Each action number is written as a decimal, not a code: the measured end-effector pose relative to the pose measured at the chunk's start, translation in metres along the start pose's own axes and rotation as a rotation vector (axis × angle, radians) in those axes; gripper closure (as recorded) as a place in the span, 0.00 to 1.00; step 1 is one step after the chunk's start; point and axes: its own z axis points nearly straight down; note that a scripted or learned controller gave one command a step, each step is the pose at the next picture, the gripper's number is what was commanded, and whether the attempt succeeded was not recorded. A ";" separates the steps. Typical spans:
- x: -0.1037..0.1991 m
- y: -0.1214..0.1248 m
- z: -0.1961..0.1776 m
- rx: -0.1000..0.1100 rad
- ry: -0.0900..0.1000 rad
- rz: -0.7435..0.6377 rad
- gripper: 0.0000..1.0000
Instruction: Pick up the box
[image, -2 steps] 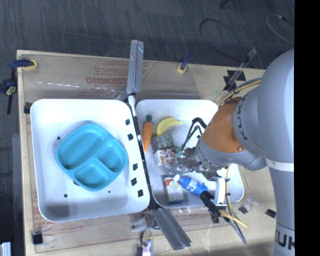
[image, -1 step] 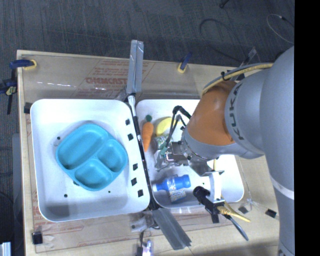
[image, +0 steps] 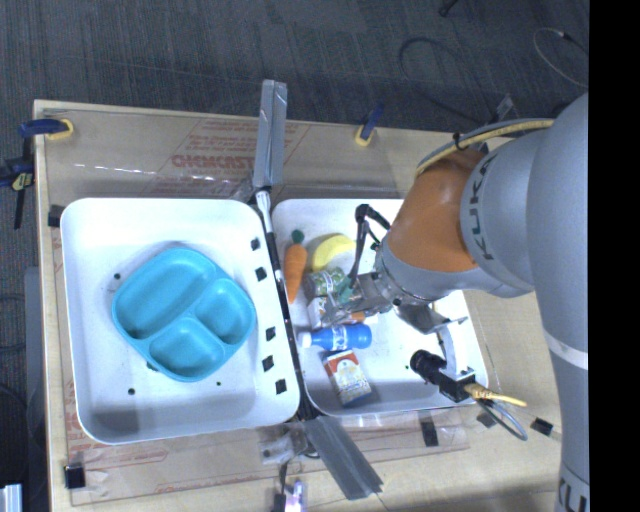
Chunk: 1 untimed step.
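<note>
The box (image: 347, 378) is a small red and white carton. It lies flat near the front edge of the right bin (image: 385, 215). The grey arm with its orange band (image: 440, 225) reaches in from the right over this bin. My gripper (image: 343, 291) is low among the items in the bin's middle, above and behind the box and apart from it. A blue and white bottle (image: 338, 338) lies between the gripper and the box.
An orange carrot (image: 295, 268) and a yellow fruit (image: 332, 248) lie at the back left of the right bin. A small can (image: 324, 283) sits beside the gripper. The left bin (image: 90, 400) holds a blue divided tray (image: 183, 311).
</note>
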 end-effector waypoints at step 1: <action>0.065 -0.018 -0.018 0.002 0.001 0.058 1.00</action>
